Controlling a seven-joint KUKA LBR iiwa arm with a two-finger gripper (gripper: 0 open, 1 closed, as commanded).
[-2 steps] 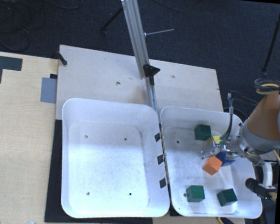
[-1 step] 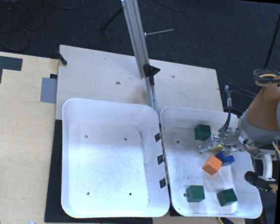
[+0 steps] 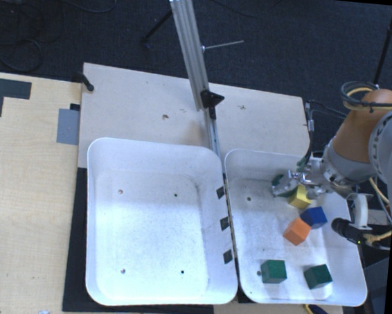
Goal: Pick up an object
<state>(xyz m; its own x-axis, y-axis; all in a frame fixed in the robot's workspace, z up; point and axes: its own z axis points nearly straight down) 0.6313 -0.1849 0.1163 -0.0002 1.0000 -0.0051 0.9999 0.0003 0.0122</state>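
Hand low over the yellow block in the right bin.

The left bin (image 3: 103,178) sits beside the right bin (image 3: 252,214). In the right bin's far part the hand (image 3: 292,185) is just at the yellow block (image 3: 300,196). Best to centre on it, clear of the blue block (image 3: 314,216) and orange block (image 3: 297,231). Two green blocks (image 3: 274,270) lie near. Whether the hand is apart or together I cannot tell; it hides part of the yellow block.

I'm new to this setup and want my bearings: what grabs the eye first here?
The bright blocks in the right bin: a yellow block at the gripper, a blue block and an orange block just below it, and two green blocks along the near edge. The grey and orange arm reaches in from the right.
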